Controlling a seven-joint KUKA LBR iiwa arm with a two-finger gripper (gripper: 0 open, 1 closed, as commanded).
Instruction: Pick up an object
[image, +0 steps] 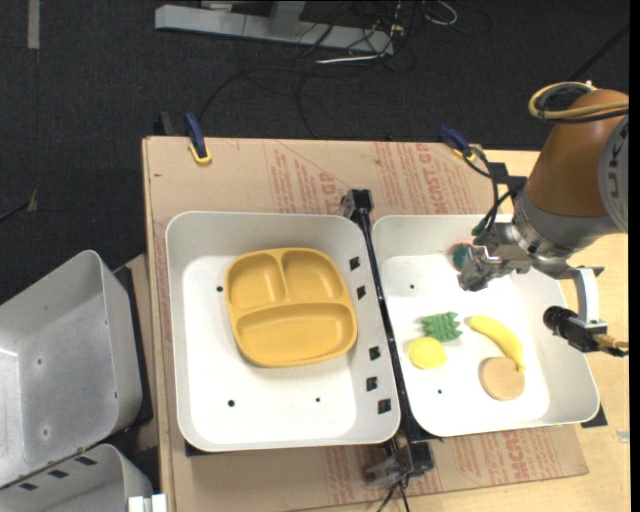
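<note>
1. presently the gripper (478, 268) hangs over the right shallow white bin (565, 405), near its far side; whether it is clenched or released, i cannot tell.
2. likely targets lie loose in that bin, well clear of the gripper: a green leafy plastic toy (440, 326), a yellow round plastic lemon (427, 353), a yellow curved plastic banana (498, 336) and a tan round disc (501, 379).
3. the left shallow white bin (200, 400) holds a yellow divided plastic plate (290, 305).

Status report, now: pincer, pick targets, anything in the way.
Pincer over right bin's far side, nothing seen between fingers. Banana, green toy, yellow piece, tan disc lie loose below. Nothing blocking.
</note>
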